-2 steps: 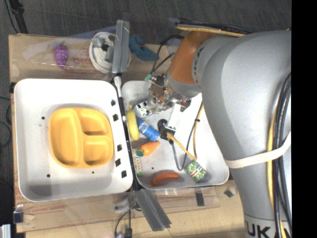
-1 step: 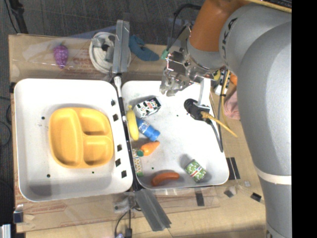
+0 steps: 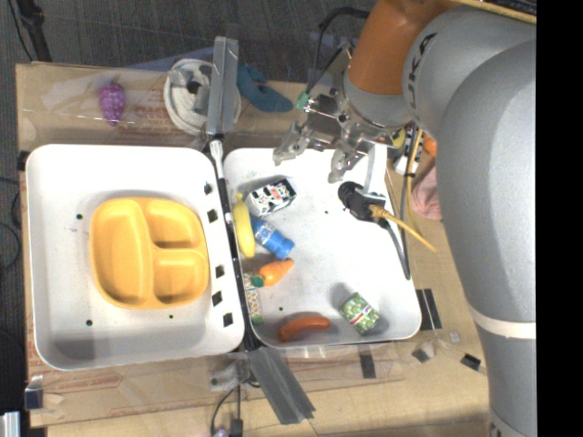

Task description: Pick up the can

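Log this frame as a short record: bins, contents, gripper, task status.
left bin: holds a yellow divided tray
right bin: green can, banana, blue bottle, carrot, sausage, black-and-white pack
gripper: over the right bin's far edge, jaws apart, nothing between them
task status: green can not yet picked; it lies by the bin's near right corner, apart from the gripper
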Controlling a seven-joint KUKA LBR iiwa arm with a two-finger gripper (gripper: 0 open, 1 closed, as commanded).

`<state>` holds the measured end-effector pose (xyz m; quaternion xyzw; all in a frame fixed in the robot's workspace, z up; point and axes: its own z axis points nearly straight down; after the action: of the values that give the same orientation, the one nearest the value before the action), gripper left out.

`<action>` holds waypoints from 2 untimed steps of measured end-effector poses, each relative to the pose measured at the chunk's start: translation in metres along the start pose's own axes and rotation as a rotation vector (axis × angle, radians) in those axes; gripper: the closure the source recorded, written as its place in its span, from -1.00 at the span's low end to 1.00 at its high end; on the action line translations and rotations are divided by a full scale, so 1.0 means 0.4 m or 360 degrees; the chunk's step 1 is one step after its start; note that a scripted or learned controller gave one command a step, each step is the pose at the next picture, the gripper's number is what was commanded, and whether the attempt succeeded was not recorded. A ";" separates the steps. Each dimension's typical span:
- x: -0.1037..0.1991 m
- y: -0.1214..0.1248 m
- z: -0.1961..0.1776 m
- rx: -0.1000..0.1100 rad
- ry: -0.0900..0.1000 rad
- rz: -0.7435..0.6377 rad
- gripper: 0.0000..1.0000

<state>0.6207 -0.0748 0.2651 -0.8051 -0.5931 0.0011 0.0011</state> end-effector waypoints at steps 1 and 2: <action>-0.004 0.013 0.147 0.0006 -0.0003 0.0143 -1.00; -0.026 0.038 0.371 -0.0031 0.0014 0.0254 -1.00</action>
<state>0.6317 -0.0890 0.1166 -0.8498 -0.5269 -0.0080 -0.0042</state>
